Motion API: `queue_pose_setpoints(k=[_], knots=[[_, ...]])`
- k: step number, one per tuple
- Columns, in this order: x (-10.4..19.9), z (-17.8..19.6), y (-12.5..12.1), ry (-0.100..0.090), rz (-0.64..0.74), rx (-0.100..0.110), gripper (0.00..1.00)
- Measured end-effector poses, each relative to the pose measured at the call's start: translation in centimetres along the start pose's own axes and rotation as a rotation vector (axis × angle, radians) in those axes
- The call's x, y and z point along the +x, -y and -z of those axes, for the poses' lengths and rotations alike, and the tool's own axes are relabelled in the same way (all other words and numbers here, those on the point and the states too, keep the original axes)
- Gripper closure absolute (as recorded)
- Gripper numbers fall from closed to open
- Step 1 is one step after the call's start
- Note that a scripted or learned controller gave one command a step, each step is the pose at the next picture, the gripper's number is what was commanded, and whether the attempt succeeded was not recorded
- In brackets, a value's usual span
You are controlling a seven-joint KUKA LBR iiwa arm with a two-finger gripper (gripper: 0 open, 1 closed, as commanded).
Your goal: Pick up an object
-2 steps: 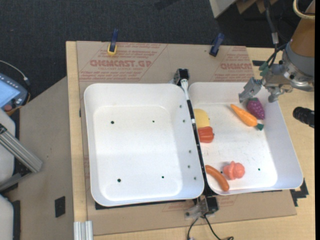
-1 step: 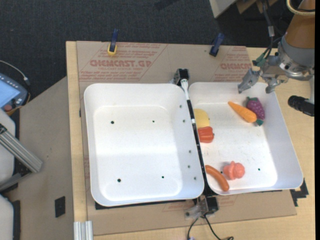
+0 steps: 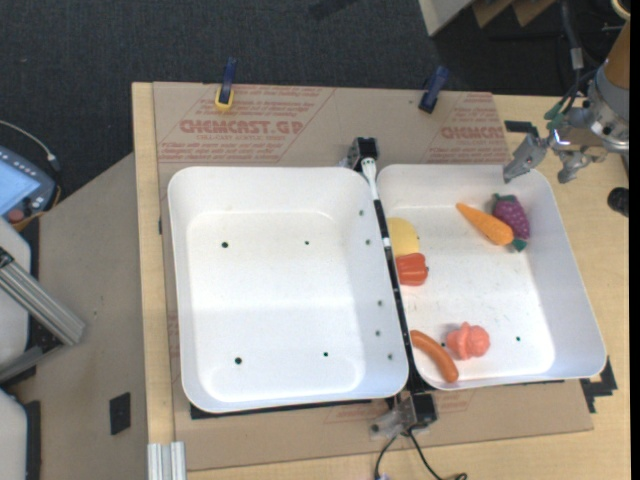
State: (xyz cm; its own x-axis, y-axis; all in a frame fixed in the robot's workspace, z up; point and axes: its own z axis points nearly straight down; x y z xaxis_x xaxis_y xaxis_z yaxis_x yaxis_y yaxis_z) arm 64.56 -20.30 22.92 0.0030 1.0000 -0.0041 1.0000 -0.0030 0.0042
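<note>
Presently catalogued, working outward from the pincer:

Gripper point(image 3: 547, 160): hanging over the far right corner of the right bin point(image 3: 560, 298), with its two fingers standing wide apart and nothing between them. One fingertip is lying just inside the bin's far rim, the other sitting out near the right edge.

Purple grapes toy point(image 3: 511, 215): nearest item, lying toward the near side of the pincer and slightly inward, close to the bin's right wall.

Orange carrot toy point(image 3: 485, 223): touching the grapes on their inner side. Its long axis is running on a diagonal, from the bin's far middle toward the right wall, thick end beside the grapes. Judged the likeliest pick, as a short drop toward the near edge would be bringing the fingers over this pair; closing across the carrot's width would be calling for a wrist turn.

Yellow piece point(image 3: 402, 235) and red piece point(image 3: 412, 269): lying against the bin's left wall, well apart from the pincer.

Pink piece point(image 3: 467, 341) and orange sausage-shaped toy point(image 3: 434, 355): sitting near the bin's near edge, farthest off.

Left bin point(image 3: 200, 298): adjoining the right bin's left wall.
</note>
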Motion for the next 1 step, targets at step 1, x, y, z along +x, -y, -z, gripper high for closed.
queue_pose_setpoints(k=[1], knots=[[1.29, 2.10, -2.26, -0.002, 0.005, -0.002, 0.00]])
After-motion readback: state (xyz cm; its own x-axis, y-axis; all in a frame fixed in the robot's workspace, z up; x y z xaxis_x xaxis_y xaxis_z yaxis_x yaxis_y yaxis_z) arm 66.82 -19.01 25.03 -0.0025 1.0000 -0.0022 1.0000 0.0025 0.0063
